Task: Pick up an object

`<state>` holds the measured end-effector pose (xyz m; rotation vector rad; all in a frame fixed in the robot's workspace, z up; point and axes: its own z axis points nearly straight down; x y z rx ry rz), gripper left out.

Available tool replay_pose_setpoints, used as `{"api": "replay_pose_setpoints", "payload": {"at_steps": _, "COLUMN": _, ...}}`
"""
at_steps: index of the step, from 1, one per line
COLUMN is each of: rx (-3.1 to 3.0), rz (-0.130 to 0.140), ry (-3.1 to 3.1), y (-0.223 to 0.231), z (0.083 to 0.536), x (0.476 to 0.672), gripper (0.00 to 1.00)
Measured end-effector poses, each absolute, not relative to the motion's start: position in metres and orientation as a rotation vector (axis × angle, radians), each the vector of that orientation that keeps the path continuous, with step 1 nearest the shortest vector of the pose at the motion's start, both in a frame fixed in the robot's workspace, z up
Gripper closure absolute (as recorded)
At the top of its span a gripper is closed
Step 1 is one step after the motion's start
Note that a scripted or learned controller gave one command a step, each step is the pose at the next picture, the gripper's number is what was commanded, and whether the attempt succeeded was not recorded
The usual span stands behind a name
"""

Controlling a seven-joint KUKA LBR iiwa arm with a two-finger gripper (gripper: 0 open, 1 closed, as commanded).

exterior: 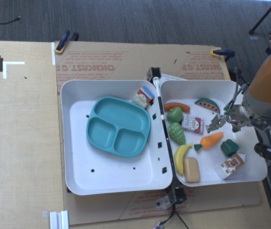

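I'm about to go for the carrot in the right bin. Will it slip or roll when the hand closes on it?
The carrot looks like smooth, hard toy plastic, so it is probably stiff, light and somewhat slippery. Its tapered round body may squirt toward the thin end or roll if pinched off-centre. It lies apart from its neighbours beside the hand, so a push should move it freely.

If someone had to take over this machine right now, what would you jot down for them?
End effector: low over the right bin, beside the carrot; nothing seen in it, open or shut unclear.
Right bin: carrot, banana, watermelon slice, sausage, green pepper, plus other toy foods.
Left bin: teal divided plate, small packet by the far wall.
Done: nothing lifted.
Left: grasp one item and raise it.
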<state>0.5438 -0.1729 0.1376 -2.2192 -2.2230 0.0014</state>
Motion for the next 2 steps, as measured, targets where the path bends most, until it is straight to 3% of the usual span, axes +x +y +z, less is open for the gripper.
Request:
{"api": "replay_pose_setpoints", "payload": {"at_steps": 1, "rx": -2.22, "rz": 0.001, "ry": -2.221, "y": -0.1332, "z": 0.0921, "x": 0.5219, "gripper": 0.0}}
{"api": "replay_pose_setpoints", "payload": {"at_steps": 2, "rx": -2.225, "rz": 0.001, "ry": -2.218, "y": -0.1336, "z": 0.1016, "x": 0.5223, "gripper": 1.0}}
